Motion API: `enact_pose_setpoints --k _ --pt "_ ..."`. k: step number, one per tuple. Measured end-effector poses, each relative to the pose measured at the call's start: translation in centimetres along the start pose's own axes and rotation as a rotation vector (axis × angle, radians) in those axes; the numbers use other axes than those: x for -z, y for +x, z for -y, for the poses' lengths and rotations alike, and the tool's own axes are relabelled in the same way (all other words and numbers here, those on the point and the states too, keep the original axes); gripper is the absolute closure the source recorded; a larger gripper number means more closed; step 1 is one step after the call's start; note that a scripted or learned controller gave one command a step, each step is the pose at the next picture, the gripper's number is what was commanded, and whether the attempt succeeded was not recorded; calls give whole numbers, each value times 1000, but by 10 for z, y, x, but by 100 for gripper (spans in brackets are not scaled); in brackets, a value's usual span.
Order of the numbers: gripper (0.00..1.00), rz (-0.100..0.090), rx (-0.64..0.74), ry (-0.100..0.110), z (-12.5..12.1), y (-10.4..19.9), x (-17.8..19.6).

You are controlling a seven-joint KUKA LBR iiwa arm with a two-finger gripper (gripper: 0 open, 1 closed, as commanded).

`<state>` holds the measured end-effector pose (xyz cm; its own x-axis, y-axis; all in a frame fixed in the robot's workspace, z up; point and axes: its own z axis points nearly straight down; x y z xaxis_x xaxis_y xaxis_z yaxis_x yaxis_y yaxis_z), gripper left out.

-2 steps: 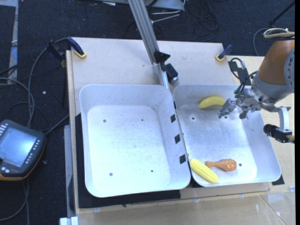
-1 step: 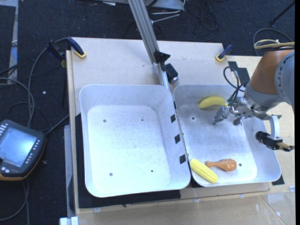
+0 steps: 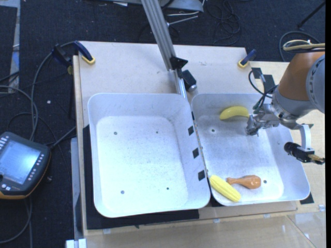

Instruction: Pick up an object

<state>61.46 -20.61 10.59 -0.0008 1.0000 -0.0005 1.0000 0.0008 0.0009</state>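
A yellow banana (image 3: pixel 234 112) lies at the back of the right bin (image 3: pixel 274 154). A yellow corn cob (image 3: pixel 225 188) rests at that bin's front left corner, and an orange-brown drumstick-shaped toy (image 3: pixel 245 181) lies just right of it. My gripper (image 3: pixel 252 129) hangs low over the right bin, just right of and slightly nearer than the banana's end. I see nothing held between its fingers.
The left bin (image 3: pixel 139 154) sits beside the right one, with a black-clipped divider edge (image 3: pixel 196 149) between them. A slanted aluminium post (image 3: pixel 163 32) rises behind the bins. A teach pendant (image 3: pixel 20 161) lies off the bench at left. Cables hang by my wrist.
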Motion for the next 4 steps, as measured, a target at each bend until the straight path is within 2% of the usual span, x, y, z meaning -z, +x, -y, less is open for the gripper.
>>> enact_pose_setpoints --k 1,3,4 --pt "100 1 0 -4 2 3 62" --pt "100 1 0 -3 0 -1 157" --pt "100 -1 2 1 24 46 148"
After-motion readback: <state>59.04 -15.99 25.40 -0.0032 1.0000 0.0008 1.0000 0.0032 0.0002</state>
